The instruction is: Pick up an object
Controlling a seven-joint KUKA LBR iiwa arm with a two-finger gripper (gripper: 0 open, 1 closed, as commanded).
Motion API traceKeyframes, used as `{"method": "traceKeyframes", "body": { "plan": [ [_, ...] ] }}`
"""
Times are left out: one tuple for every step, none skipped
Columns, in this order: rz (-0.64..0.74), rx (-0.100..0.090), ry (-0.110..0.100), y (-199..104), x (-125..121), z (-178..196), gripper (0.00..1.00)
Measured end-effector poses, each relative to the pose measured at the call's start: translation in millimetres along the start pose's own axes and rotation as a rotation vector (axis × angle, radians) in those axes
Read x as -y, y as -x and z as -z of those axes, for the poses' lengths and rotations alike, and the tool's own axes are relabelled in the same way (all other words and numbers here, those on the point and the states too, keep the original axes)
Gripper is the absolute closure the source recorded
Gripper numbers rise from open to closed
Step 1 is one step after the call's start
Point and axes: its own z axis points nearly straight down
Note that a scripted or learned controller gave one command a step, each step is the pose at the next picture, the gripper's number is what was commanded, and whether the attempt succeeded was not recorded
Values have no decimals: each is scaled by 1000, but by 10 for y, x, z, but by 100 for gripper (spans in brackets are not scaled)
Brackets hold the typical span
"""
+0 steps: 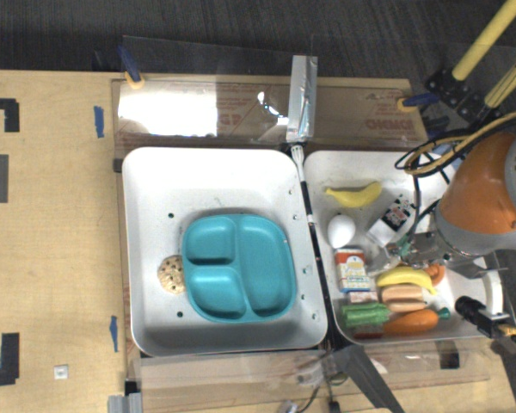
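The right bin holds toy food: a yellow banana at the back, a white egg, a small red-and-white carton, a second banana, a hot dog, a green vegetable and an orange carrot. My gripper hangs low over the right half of this bin, just behind the second banana and the hot dog. The wrist and cables cover it from above. Nothing shows lifted off the bin floor.
The left bin holds a teal divided plate with a cookie at its left edge. A small black-and-white item lies near the wrist. A clear upright divider stands behind the bins.
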Motion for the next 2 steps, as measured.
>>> {"method": "traceKeyframes", "body": {
  "plan": [
    [-1,4,5,16,-14,106,100],
    [-281,0,-2,-514,231,1867,100]
  ]
}}
